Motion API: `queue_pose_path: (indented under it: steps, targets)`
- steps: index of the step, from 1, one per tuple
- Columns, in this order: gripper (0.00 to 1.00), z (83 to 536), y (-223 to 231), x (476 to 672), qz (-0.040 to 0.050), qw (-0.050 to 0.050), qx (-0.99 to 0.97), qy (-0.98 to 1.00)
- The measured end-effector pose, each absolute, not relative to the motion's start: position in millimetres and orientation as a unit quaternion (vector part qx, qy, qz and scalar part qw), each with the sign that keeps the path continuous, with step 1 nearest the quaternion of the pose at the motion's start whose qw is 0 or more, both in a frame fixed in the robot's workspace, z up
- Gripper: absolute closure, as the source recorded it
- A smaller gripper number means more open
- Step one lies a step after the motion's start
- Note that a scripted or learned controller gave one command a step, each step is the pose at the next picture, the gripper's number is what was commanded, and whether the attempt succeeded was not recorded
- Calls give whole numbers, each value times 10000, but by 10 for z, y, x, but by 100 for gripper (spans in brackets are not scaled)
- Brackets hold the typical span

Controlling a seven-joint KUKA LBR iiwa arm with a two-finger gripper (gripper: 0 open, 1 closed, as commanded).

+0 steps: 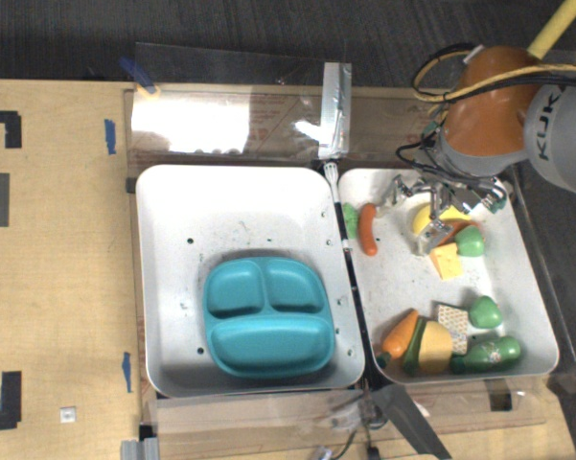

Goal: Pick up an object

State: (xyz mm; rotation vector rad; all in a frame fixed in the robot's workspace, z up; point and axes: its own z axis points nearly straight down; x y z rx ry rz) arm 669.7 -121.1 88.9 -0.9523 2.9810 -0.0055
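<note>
On the counter (57,257): two white bins, left bin (163,209) bearing one teal tray (266,316). Right bin (537,286): several toy foods. End effector (439,211) over a yellow piece (424,220), grip state unclear.

Right bin (541,300): orange sausage (367,229) near left wall; yellow wedge (447,262) mid-bin; green pieces along front.

Single fixed camera, mounted above the worktop (48,257), looking down at a slant. Medium distance: both white bins in frame, left bin (163,218) and right bin (527,286). Arm (489,103) enters from right edge.
</note>
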Motion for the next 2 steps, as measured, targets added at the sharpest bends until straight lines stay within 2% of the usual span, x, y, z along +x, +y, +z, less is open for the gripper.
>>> queue_pose_path:
  steps: [1, 2]
  targets:
    - [0, 888, -1403, 6247, -8, 45, -2345, 9721]
    - [100, 1035, -1386, 6294, -22, 122, -2347, 9720]
